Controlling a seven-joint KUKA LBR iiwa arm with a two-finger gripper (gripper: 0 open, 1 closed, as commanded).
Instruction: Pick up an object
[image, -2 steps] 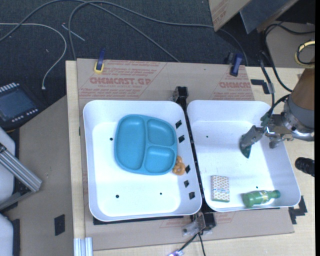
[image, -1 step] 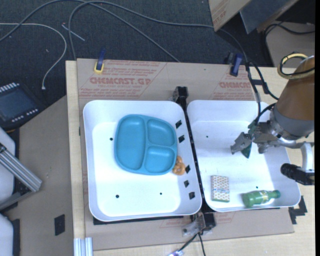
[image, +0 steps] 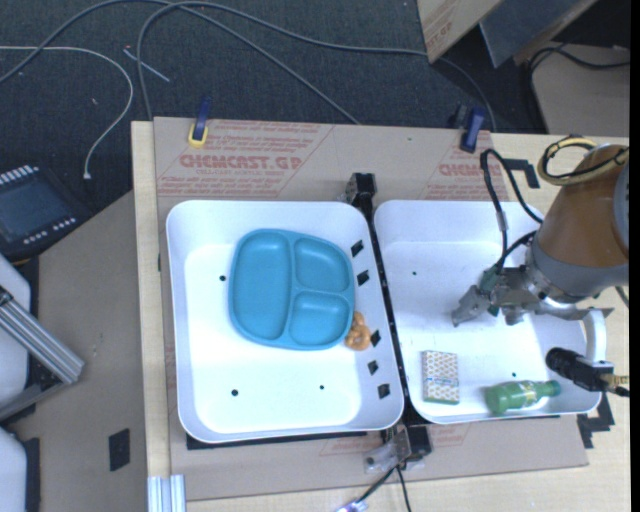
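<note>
The arm (image: 590, 225) has a rounded, glossy orange-brown band above a grey wrist section. Black cables (image: 500, 185) run along its side, and a yellow-and-black looped cable (image: 562, 158) sits near its top. The tool (image: 470, 308) is grey metal with angular linkages and slim fingers. A black cylindrical fitting (image: 572, 366) projects below the wrist.

tray (image: 290, 290) in left bin (image: 200, 330); box (image: 440, 376), bottle (image: 520, 396) in right bin (image: 430, 250)
</note>
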